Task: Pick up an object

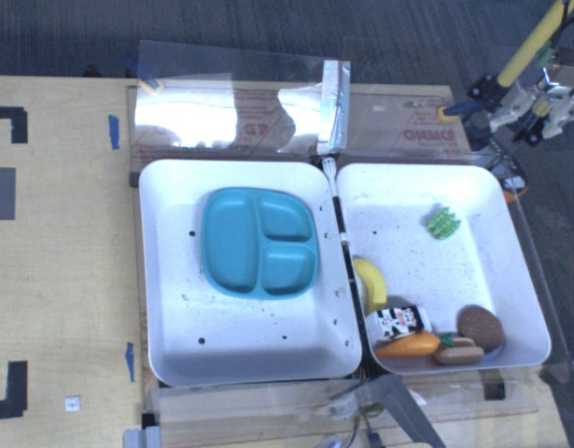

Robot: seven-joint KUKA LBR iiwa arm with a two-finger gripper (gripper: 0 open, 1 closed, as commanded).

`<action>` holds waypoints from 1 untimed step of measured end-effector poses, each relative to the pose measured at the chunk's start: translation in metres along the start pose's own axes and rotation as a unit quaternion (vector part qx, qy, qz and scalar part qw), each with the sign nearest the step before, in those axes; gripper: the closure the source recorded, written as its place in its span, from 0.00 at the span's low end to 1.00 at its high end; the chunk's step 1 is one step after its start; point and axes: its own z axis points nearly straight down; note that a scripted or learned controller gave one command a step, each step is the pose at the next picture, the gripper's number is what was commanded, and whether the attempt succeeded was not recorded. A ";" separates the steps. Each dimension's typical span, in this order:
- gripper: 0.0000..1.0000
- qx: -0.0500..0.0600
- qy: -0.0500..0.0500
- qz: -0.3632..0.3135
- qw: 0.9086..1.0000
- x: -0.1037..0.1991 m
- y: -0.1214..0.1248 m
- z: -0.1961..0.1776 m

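Note:
The right bin (511,250) holds several small items. A green leafy piece (443,222) lies near its back. A yellow banana (370,283) rests against the left wall. Along the front wall lie a black-and-white carton (399,321), an orange carrot (410,345), a tan bun-like piece (459,351) and a round brown lump (480,326). My gripper (534,112) hangs beyond the bin's back right corner, outside it and well away from every item, with nothing seen in it.
The left bin (165,278) holds a blue divided plate (259,242). A clear plastic sheet (231,110) and a metal divider post (334,105) stand behind the bins. Tan bench surface (53,250) stretches to the left.

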 end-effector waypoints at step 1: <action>0.00 0.008 0.003 -0.084 0.996 0.030 -0.007 0.145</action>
